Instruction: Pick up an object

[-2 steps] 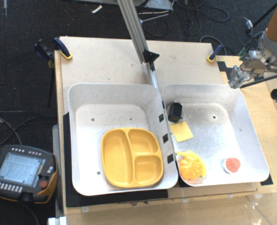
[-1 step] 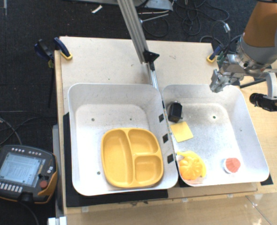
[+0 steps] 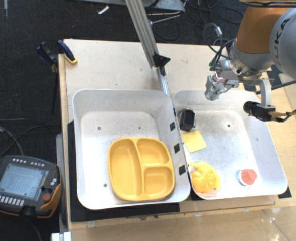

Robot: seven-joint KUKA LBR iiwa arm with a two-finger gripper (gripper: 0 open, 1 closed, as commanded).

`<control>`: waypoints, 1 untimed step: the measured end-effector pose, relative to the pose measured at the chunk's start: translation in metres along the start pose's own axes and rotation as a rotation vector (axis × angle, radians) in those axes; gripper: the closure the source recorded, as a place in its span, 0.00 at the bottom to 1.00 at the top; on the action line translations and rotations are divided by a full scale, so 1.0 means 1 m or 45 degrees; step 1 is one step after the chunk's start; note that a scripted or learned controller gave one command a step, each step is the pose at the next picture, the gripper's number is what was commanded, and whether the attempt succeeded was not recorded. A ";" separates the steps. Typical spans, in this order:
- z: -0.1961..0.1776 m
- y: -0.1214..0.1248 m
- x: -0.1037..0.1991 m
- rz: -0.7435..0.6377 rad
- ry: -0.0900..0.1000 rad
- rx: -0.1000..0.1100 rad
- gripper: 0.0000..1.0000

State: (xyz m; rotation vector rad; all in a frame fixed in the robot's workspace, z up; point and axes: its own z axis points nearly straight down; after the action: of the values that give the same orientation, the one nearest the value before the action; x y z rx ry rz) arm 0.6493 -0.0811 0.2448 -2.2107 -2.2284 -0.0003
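yellow divided tray point(image 3: 140, 175) lies long axis sideways, gripper point(image 3: 214, 90) well apart.

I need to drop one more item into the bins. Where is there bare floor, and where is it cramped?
Left bin: free strip above the yellow divided tray. Right bin: open middle, between the yellow square and the far-right wall, above the pink round piece. Crowded: along the divider, where the black block, yellow square and yellow lumpy toy line up.

Yellow tray point(image 3: 140, 168) in left bin point(image 3: 88, 104); arm point(image 3: 268, 29) above right bin point(image 3: 268, 149).
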 end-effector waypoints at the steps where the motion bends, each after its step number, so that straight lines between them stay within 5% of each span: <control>1: 0.004 0.002 0.044 0.001 -0.001 -0.002 1.00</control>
State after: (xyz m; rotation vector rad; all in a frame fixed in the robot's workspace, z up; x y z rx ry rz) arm 0.6504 -0.0373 0.2408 -2.2128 -2.2285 -0.0010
